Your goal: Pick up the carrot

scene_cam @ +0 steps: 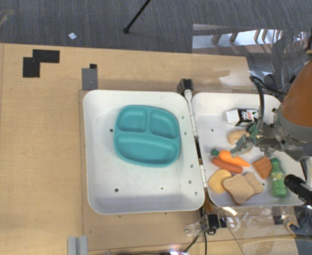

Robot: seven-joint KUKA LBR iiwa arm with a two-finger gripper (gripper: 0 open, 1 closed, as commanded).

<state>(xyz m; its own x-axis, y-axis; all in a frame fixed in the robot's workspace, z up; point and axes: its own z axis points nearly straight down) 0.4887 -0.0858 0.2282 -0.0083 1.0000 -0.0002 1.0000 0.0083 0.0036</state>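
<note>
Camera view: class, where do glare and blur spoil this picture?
Camera view: glare streaks the clear panel above the right bin; the gripper by the carrot looks soft and indistinct; the teal tray is evenly lit.

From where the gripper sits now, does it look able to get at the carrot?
Probably yes. The gripper hovers just above the carrot in the right bin, with nothing lying over it, though a sausage crowds its near side.

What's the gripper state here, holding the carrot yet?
Gripper: over the right bin just above the carrot; open or shut cannot be told, no grasp visible.
</note>
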